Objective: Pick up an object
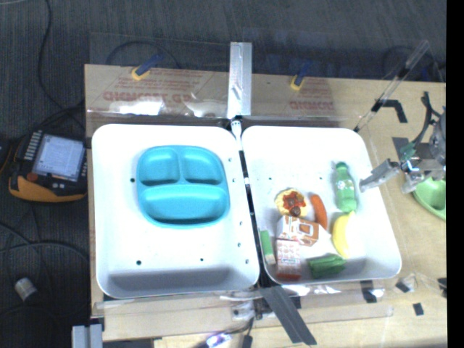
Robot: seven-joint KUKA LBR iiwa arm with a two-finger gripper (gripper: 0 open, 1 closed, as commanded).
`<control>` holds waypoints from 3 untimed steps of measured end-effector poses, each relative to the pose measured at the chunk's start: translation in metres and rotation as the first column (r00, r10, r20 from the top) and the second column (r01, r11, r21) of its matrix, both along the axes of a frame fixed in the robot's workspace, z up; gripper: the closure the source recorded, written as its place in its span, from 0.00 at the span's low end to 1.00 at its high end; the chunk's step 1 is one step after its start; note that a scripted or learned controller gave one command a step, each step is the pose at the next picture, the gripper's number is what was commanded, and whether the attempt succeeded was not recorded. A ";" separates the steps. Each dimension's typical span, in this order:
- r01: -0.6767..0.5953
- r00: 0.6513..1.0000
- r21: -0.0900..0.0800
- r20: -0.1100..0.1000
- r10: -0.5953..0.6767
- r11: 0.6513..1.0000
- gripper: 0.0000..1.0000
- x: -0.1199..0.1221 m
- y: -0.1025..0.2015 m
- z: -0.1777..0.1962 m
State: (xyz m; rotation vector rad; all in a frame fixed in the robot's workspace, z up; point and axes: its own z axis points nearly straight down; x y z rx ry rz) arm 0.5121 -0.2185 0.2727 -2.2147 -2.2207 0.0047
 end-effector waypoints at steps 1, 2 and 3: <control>0.009 1.000 0.001 -0.001 -0.009 1.000 0.00 0.010 0.019 -0.122; 0.004 1.000 0.009 0.012 -0.004 1.000 0.00 -0.008 0.016 -0.184; 0.004 1.000 0.006 0.014 -0.004 1.000 1.00 -0.006 0.014 -0.177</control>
